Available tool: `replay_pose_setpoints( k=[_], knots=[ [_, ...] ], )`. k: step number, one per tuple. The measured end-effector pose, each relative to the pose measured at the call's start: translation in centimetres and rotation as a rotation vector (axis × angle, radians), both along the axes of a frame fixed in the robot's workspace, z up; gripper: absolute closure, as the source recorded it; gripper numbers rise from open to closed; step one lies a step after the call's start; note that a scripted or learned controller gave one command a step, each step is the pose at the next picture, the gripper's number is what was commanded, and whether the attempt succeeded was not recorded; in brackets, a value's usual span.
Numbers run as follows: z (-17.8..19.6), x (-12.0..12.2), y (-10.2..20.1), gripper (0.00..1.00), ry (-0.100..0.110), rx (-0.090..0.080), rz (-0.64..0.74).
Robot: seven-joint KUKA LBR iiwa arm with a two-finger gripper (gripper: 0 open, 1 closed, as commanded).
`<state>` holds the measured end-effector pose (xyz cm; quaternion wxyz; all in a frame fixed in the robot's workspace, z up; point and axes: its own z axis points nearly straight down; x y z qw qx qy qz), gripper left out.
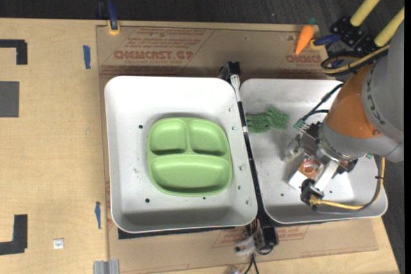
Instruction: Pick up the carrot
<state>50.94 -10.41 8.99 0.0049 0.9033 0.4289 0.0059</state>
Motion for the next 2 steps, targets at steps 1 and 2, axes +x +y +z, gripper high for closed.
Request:
replay_pose_setpoints(
  k=[1, 2],
  knots=[
    [-0.1, -2.5, -3.3, 0.00, -0.002, 0.008, -0.508],
    [0.0, -2.5, -10.6, 0.00, 0.024, 0.048, -0.232]
  ],
)
